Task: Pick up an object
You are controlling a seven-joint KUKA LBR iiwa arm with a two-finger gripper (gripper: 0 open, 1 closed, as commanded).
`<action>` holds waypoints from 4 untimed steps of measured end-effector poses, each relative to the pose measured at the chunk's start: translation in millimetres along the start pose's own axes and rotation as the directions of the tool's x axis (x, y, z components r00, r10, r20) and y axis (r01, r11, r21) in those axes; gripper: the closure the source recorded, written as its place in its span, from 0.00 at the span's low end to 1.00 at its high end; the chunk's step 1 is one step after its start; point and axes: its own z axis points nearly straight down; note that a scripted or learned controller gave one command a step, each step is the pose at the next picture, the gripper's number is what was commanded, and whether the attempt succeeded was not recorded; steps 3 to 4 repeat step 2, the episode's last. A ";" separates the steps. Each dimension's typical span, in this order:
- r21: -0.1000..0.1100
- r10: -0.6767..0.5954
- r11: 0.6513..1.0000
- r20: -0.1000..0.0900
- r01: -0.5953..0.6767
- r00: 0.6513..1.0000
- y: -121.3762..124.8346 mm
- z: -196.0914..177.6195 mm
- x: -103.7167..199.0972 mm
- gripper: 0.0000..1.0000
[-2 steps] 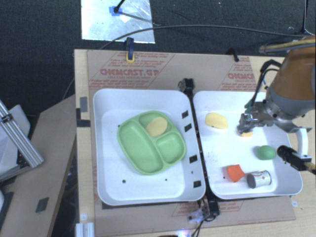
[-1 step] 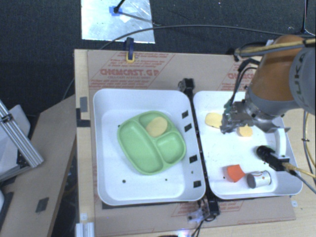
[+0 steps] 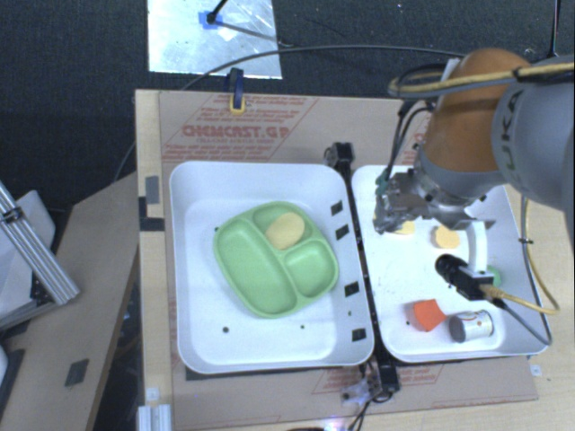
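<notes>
Camera view: jaws (image 3: 392, 215) just beside yellow piece (image 3: 406, 228).

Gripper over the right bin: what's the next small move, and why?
Probably a short, straight descent. The gripper sits at the right bin's upper left, right by a small yellow piece, nearest of the loose items; the orange block and grey cylinder lie farther off. Nothing visibly sits between its fingers.
</notes>
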 end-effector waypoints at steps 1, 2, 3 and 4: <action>-0.001 0.000 1.000 0.000 0.000 1.000 20.3 -0.2 44.5 1.00; 0.000 0.000 1.000 -0.001 0.000 1.000 28.4 -3.5 89.6 1.00; 0.000 0.000 1.000 -0.001 0.000 1.000 28.4 -3.5 89.6 1.00; 0.000 0.000 1.000 -0.001 0.000 1.000 28.4 -3.5 89.6 1.00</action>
